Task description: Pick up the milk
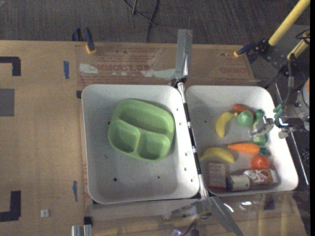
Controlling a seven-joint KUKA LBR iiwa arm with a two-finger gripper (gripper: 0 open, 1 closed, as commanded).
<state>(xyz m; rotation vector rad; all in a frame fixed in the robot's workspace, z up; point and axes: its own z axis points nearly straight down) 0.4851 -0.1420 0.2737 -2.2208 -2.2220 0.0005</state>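
gripper (263, 127) sits over the right edge of the right bin (206, 102), reaching in from the right side of the view, its metal tip hanging above a cluster of green toy pieces (246, 118); whether its fingers are spread or pressed together i cannot tell, since the tip is small and blurred against the clutter, and nothing can be seen between them. whether the tip touches the green pieces beneath it is also unclear. milk (252, 178), a small carton lying on its side, rests along the near wall of the right bin, well apart from the gripper, just beside a brownish box (215, 175) on its left. an orange-red round toy (260, 162) lies just above the carton, and a carrot (243, 148) lies between that toy and the gripper. two bananas are in the same bin: one (224, 124) stands tilted near the middle, the other (218, 154) lies close to the divider between the bins. a small orange piece (239, 107) sits near the far side, by the green pieces. the left bin (98, 181) holds a green divided plate (141, 129), set at a slight angle, with its three compartments bare.
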